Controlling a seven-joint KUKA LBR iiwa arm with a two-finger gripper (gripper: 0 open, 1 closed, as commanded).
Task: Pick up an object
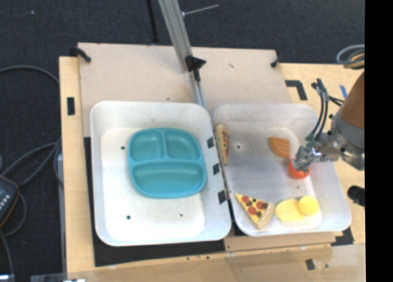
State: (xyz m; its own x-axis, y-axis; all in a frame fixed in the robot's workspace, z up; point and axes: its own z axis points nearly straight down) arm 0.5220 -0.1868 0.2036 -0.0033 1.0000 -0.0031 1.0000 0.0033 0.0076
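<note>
Triangular pizza slice (pepperoni-dotted) beside glossy lemon.

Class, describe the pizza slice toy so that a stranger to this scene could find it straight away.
Look at the right-hand white bin, the one without the blue divided plate. Along its near edge, at the left end, lies the pizza slice, beside two yellow pieces. It alone is a triangle with red dots on top and a tan crust.
</note>
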